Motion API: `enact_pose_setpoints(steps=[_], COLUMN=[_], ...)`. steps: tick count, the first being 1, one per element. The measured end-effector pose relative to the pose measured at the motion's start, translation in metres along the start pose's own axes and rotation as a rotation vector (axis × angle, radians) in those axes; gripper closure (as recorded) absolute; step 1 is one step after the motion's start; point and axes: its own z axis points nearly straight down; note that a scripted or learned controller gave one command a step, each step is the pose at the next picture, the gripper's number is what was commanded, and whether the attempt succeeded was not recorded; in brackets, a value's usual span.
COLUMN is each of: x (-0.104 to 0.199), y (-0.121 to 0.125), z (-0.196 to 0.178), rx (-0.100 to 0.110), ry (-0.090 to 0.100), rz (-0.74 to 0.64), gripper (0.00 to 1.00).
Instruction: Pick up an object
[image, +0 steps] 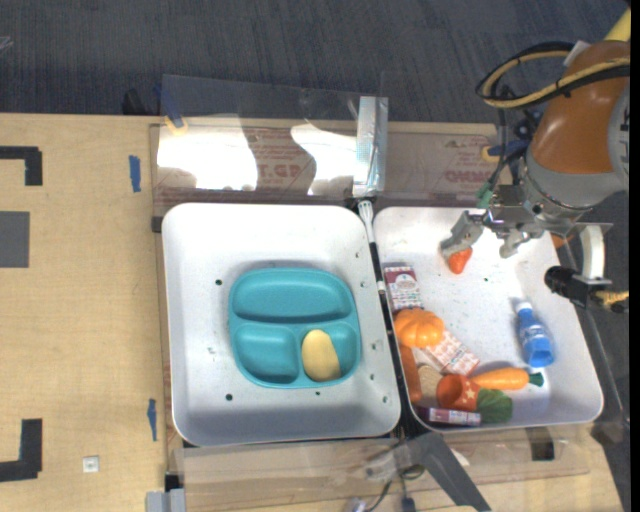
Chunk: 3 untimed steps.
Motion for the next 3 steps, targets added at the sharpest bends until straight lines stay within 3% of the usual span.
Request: enact_pose_setpoints(steps=[1, 2, 3], x=[-0.027, -0.048, -0.044], y=[0.036, 0.066, 0.059], z=[0.122, 0.132, 0.133], rx=[0.008, -0.006, -0.002], ry=[0.001, -0.003, -0.001], rz=[-0.058, -0.100, 0.177], gripper=[0.00, 0.00, 0.00])
